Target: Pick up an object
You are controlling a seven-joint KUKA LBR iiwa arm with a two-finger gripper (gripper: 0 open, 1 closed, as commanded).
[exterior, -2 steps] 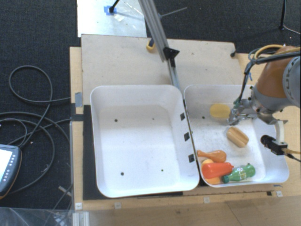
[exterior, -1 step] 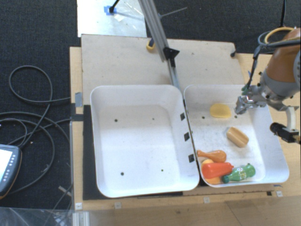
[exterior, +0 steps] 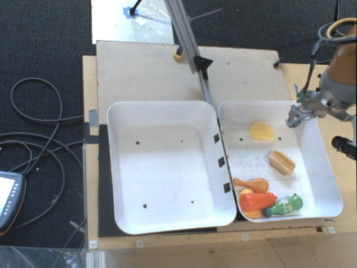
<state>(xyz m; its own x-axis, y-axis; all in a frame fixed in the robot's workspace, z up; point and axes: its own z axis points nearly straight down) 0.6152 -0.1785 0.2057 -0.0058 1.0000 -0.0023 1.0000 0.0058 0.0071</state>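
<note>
The end effector (exterior: 294,120) hovers over the right bin (exterior: 326,166) at its far right edge, carrying nothing I can see; whether it is spread I cannot tell; this looks like the approach; the yellow disc (exterior: 261,131) lies just left, the bun (exterior: 281,162) nearer; next comes a descent onto one.

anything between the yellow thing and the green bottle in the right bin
Yes. In the camera view, the hot dog bun lies between the yellow piece and the green bottle.
</note>
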